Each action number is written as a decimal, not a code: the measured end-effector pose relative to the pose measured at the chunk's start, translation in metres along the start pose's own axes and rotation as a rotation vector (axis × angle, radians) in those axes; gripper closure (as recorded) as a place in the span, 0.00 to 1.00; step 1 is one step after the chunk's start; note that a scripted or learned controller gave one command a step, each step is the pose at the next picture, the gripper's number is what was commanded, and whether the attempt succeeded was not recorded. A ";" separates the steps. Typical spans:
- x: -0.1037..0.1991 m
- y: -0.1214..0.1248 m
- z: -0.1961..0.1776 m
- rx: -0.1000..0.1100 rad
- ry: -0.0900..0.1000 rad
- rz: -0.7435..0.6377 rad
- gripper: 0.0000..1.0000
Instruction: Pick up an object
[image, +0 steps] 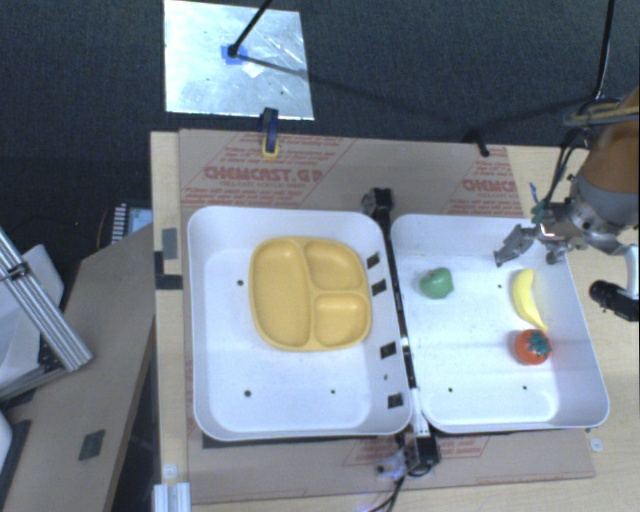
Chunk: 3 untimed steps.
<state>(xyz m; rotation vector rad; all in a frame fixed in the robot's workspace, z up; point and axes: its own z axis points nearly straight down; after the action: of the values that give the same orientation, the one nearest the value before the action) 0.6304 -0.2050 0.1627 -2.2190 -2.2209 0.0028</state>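
In the right bin lie three toy foods: a green round fruit near its left side, a yellow banana toward the right, and a red-orange tomato with a green stem just below the banana. My gripper hangs over the bin's upper right part, just beyond the banana's far tip. Its fingers are spread open, and nothing sits between them.
The left bin holds a yellow divided plate. A black divider with clips runs between the bins. The arm's grey body and orange band come in from the right edge. A cardboard sheet lies under both bins.
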 end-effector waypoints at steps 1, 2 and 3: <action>0.005 -0.009 0.051 0.000 0.001 0.000 0.00; 0.003 -0.004 0.072 -0.018 -0.009 -0.002 0.00; 0.003 -0.001 0.057 -0.030 -0.012 -0.002 1.00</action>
<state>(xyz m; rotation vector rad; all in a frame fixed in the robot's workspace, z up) 0.6290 -0.2023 0.1053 -2.2377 -2.2447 -0.0168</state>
